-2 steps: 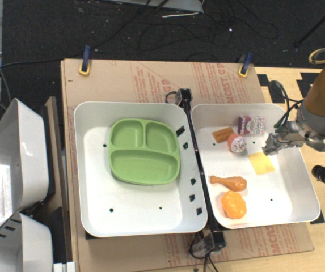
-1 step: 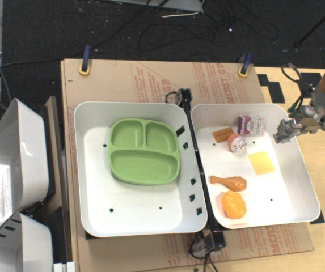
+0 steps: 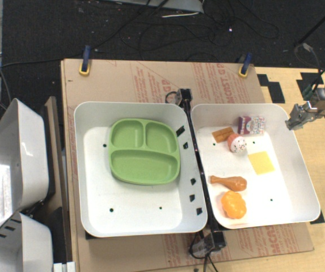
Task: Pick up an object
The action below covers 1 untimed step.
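Note:
The right bin (image 3: pixel 298 174) holds several small items. A purple and white carton (image 3: pixel 251 124) lies at the back, with a brown block (image 3: pixel 223 134) to its left and a white spotted ball (image 3: pixel 237 145) just in front. A flat yellow slice (image 3: pixel 261 162) rests mid-bin. Nearer the front lie a brown drumstick (image 3: pixel 228 181) and an orange fruit (image 3: pixel 233 204). My gripper (image 3: pixel 296 121) hangs over the bin's back right rim, apart from every item, with nothing seen in it.
The left bin (image 3: pixel 94 203) bears a green divided plate (image 3: pixel 144 152). A black divider strip (image 3: pixel 193 157) runs between the bins. Two clamps (image 3: pixel 84 67) (image 3: pixel 244 67) grip the board's far edge. White containers (image 3: pixel 15 163) stand off the bench at left.

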{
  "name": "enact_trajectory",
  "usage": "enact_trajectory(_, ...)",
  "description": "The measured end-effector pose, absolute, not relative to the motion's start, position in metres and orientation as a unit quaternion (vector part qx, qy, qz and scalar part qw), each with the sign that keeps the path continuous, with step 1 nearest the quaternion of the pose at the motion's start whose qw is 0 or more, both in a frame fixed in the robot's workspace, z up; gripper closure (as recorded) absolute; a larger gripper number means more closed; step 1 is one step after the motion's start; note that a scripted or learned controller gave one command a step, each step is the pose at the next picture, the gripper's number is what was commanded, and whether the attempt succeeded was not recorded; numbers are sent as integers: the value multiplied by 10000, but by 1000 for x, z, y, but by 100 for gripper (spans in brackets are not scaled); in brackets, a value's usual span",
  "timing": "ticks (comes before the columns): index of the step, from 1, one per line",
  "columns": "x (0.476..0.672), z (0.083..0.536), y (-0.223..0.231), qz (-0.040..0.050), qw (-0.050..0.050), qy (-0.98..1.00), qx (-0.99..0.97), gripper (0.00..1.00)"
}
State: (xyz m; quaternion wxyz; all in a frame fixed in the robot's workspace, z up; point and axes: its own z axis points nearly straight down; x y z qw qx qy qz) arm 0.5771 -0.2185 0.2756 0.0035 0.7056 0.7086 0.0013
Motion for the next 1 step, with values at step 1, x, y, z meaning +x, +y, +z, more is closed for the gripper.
enact_trajectory(1,587,275,-169,6,2,7097,7045,100)
